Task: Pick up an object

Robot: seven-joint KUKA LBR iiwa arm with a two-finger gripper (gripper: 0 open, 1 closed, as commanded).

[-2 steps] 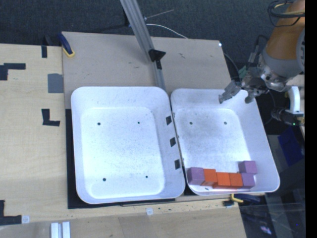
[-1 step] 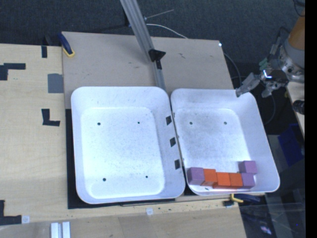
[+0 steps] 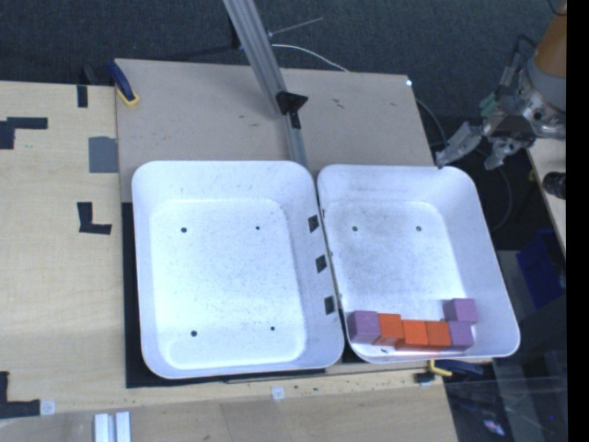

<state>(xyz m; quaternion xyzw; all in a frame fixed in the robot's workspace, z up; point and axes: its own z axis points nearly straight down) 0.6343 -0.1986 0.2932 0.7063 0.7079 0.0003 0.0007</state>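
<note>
Several small blocks lie in a row along the near wall of the right bin (image 3: 479, 210): a purple block (image 3: 365, 323) at the left end, orange blocks (image 3: 414, 332) in the middle, and two purple blocks (image 3: 460, 310) stacked at the right end. My gripper (image 3: 471, 153) hangs at the upper right, beyond the far right corner of that bin and well away from the blocks. Its fingers (image 3: 450, 152) are spread open, and nothing is between them.
The left bin (image 3: 147, 247) adjoins the right one. A slanted metal rail (image 3: 258, 44) runs down to the gap between the bins. A yellow and blue clamp (image 3: 124, 86) sits at the board's far left corner, and another clamp (image 3: 442, 369) at the near right.
</note>
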